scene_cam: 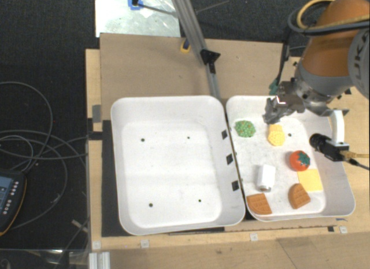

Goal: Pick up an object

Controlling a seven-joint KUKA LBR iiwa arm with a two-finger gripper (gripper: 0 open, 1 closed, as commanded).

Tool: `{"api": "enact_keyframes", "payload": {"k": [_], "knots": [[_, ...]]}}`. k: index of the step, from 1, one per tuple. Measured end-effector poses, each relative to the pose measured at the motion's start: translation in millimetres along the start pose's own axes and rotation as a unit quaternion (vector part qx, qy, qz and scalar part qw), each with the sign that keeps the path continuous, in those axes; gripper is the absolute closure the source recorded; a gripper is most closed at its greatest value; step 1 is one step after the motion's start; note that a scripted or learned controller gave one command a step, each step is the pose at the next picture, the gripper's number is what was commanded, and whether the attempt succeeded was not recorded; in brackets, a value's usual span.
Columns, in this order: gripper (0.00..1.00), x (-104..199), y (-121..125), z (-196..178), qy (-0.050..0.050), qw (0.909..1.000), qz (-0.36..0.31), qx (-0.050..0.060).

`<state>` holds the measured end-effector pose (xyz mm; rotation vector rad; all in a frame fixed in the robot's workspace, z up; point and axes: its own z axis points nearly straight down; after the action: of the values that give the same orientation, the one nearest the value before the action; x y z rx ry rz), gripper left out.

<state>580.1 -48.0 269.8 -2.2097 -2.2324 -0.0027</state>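
Two white bins sit side by side on the bench. The left bin (167, 164) shows bare white floor with a few small dark dots, while the right bin (341, 201) carries seven small things, one of each kind.

Counting through the right bin: one green bumpy ball (245, 128) near the far left corner; one yellow corn-like piece (276, 136) just beside it toward the right; one red tomato-like ball (299, 160) with a green top near the middle right; one yellow flat block (310, 179) touching or almost touching the red ball on its near side; one white cylinder (265, 176) near the middle; and two brown bread-like pieces at the near edge, the left brown piece (259, 204) close to the bin's left corner and the right brown piece (299, 195) a little apart from it.

One gripper (275, 113) hangs over the far part of the right bin, just above the yellow corn-like piece. Whether its pincer is apart or together cannot be made out from this angle, and nothing is seen between its tips.
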Motion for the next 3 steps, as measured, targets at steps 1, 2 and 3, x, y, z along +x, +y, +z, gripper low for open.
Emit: {"api": "enact_keyframes", "payload": {"k": [1, 2, 3], "knots": [[1.00, 54.6, 12.4, 12.3, 0.000, 1.0000, 0.000, 0.000], [1.00, 99.9, 12.4, 33.8, 0.000, 1.0000, 0.000, 0.001], [1.00, 144.6, 10.0, 44.1, 0.000, 1.0000, 0.000, 0.001]]}}
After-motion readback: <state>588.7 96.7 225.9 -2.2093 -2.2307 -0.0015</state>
